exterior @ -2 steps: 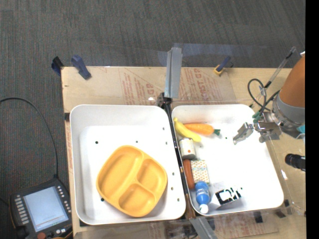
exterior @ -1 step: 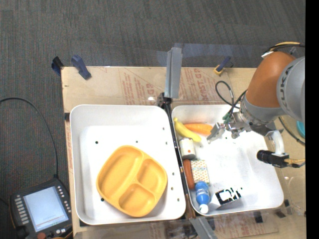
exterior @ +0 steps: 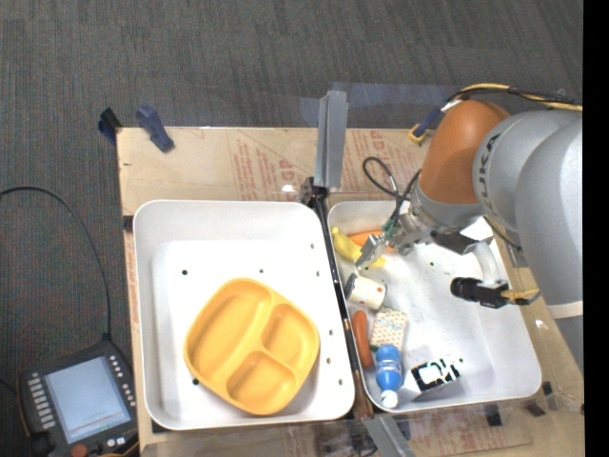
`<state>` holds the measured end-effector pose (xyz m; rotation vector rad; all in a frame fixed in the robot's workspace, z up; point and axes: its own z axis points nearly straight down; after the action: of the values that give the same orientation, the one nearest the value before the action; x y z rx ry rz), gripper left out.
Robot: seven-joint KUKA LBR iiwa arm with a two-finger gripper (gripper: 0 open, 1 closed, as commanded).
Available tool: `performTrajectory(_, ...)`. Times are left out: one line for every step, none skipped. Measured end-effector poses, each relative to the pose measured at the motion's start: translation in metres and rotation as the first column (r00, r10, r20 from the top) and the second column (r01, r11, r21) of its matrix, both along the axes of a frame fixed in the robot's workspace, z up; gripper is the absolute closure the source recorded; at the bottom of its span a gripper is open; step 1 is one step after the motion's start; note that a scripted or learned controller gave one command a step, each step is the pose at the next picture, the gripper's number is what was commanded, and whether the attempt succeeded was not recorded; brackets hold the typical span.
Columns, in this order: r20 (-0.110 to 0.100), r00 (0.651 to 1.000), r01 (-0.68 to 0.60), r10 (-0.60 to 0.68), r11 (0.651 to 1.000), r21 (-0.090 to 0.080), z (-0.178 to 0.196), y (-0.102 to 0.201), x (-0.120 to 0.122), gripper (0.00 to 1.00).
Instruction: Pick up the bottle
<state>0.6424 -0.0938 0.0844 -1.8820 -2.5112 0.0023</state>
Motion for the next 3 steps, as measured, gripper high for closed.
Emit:
performTrajectory(-0.007, 1.000, 0.001, -0.001, 1.000, 0.002, 0.005, -0.001, -0.001, 1.00)
performTrajectory(-0.004, 0.995, 0.104, -0.104, 0.995, -0.001, 0.099, 0.055, -0.046, 1.00)
performTrajectory(-0.003, 0.935, 0.353, -0.353, 0.935, -0.004, 0.098, 0.044, -0.013, 1.00)
